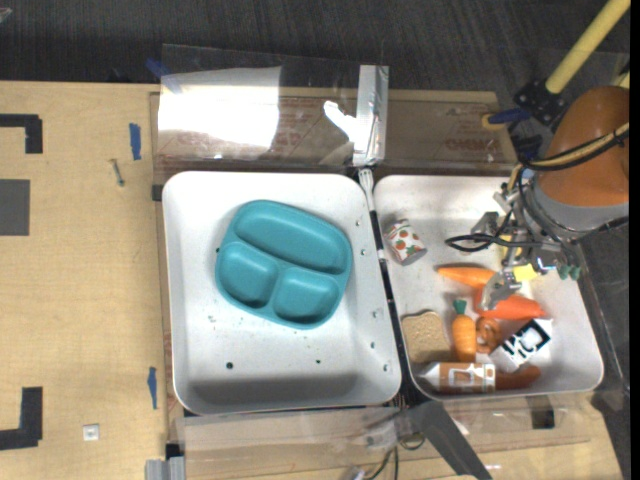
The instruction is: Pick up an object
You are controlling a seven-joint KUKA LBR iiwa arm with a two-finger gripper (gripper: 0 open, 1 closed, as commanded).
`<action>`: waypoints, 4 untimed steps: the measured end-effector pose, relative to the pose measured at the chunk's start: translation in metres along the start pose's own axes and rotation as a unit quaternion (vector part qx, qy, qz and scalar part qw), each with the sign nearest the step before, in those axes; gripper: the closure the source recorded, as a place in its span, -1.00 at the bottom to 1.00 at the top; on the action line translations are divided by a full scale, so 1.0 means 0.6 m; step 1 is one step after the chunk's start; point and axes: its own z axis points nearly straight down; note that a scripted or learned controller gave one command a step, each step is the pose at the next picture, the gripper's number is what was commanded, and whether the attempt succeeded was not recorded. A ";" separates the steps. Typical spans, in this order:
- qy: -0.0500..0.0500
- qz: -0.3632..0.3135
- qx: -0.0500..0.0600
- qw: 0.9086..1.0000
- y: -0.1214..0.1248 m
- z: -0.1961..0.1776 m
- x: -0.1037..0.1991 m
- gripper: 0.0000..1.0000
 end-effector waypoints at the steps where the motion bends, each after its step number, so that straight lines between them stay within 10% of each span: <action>1: -0.008 0.036 0.002 0.999 0.022 0.062 0.040 -1.00; 2: -0.014 0.035 0.003 0.999 0.024 0.040 0.034 1.00; 3: -0.011 0.067 0.003 0.998 -0.045 -0.149 -0.091 1.00; 4: -0.013 0.066 0.002 0.998 -0.042 -0.163 -0.093 1.00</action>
